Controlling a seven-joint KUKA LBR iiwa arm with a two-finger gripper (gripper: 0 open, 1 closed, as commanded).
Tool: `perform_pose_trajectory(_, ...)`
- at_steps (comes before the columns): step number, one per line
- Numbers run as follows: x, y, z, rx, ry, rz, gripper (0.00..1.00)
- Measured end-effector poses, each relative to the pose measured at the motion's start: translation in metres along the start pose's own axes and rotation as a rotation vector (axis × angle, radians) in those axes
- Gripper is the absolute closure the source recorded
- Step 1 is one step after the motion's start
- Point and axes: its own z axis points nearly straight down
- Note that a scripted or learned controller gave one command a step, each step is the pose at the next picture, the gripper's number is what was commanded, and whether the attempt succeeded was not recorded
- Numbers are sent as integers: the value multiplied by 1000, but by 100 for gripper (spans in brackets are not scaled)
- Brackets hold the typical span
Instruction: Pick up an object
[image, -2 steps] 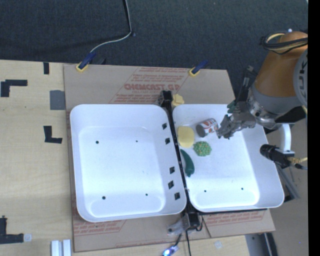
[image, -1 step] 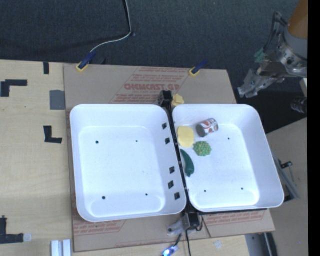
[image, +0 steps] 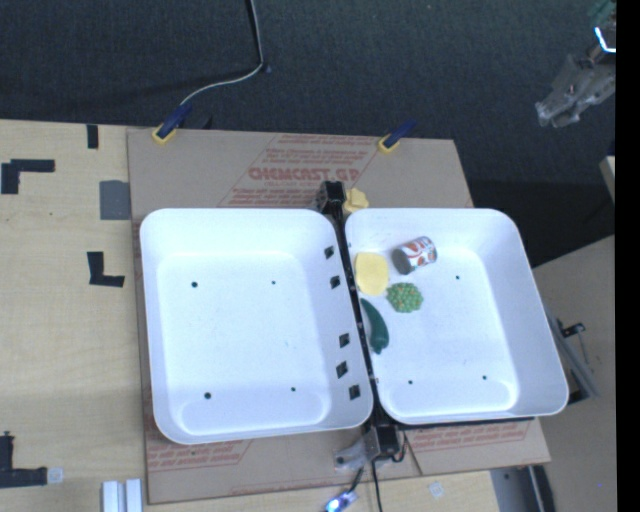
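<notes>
The hand (image: 572, 97) hangs high off to the side, and I cannot tell its state, while the small can (image: 414, 254), yellow piece (image: 371, 272), green ball (image: 404, 297) and dark green piece (image: 376, 327) wait far below it in the nearer bin (image: 505, 385), all easy to reach

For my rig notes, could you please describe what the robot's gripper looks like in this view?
The gripper is a pale grey, angular metal piece at the picture's top right edge, seen against dark floor. A small bright white-teal spot sits above it. It is blurred, so finer details cannot be told.
</notes>
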Motion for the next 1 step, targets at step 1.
perform_pose_trajectory(1,0,0,10,17,3,2,0)
